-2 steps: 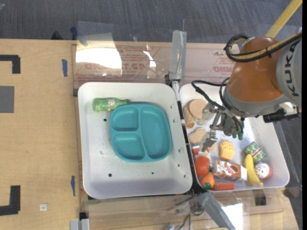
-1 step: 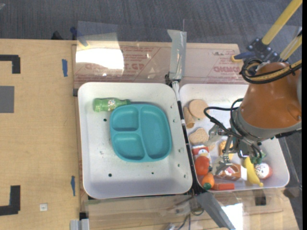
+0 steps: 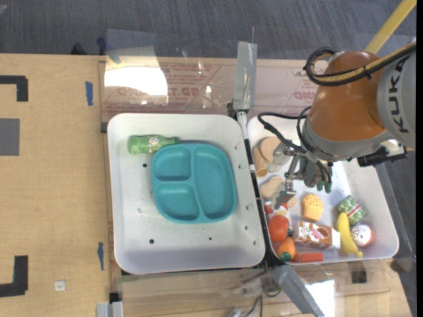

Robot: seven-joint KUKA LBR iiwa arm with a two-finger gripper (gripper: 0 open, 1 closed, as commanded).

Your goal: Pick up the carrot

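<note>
The carrot [image 3: 287, 248], orange with a green top, lies at the front left corner of the right bin [image 3: 386, 200], just below a red tomato [image 3: 278, 228]. My gripper [image 3: 305, 182] hangs over the middle of the right bin, above and to the right of the carrot and well apart from it. Its fingers stand open with nothing between them. A piece of corn [image 3: 312, 207] lies just below the gripper.
The right bin also holds bread pieces [image 3: 266, 152], a brown packet [image 3: 314, 234], a banana [image 3: 346, 234], a green can [image 3: 351, 209], a small ball [image 3: 363, 235] and a red stick [image 3: 308, 257]. The left bin [image 3: 125, 197] holds a teal divided plate [image 3: 193, 182] and a green bottle [image 3: 151, 143].
</note>
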